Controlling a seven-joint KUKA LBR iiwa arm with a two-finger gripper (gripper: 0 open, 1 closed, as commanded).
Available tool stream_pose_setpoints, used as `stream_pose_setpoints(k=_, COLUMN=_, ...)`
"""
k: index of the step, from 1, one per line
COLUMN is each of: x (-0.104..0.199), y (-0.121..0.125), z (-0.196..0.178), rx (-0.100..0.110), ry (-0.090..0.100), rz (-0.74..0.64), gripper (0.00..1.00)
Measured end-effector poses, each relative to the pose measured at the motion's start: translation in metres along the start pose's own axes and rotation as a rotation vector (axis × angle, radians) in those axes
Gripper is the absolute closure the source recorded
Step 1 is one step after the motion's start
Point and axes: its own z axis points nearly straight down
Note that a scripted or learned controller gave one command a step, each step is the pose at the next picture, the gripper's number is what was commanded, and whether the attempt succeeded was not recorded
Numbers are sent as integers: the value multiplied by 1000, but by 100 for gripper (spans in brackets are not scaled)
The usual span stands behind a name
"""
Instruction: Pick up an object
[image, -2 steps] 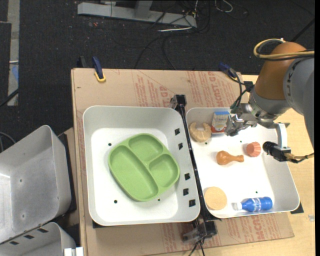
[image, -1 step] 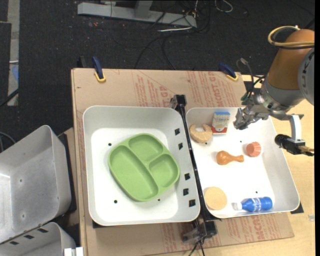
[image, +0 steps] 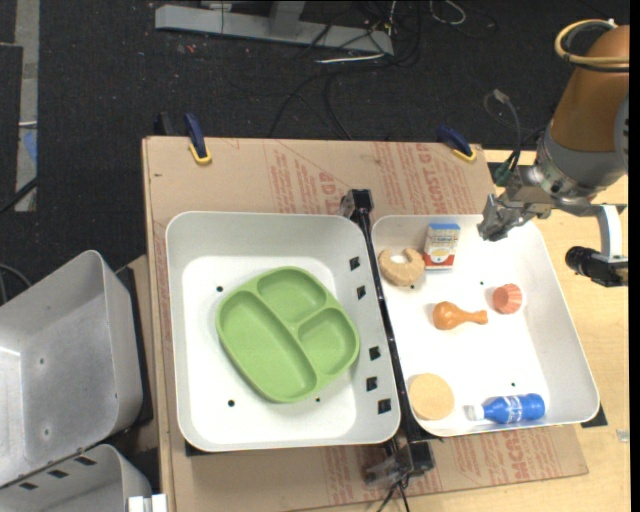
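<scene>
A brown board bench top (image: 290, 165), printed with faint red lettering, carried two shallow white bins side by side, their inner edges touching along a black divider strip (image: 378, 310). The left bin (image: 190, 300) and the right bin (image: 555, 330) covered most of the board. Two clamps, blue and yellow (image: 197, 138) (image: 455, 143), gripped its far edge.

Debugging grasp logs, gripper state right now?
Gripper: cannot tell open or shut. Nothing visible in it; it sits over the right bin's far edge, near the carton.
</scene>
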Motion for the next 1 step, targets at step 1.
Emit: stream_pose_setpoints(k=1, x=0, y=2, z=-54, rx=-1, ry=0, rz=-1, gripper=100)
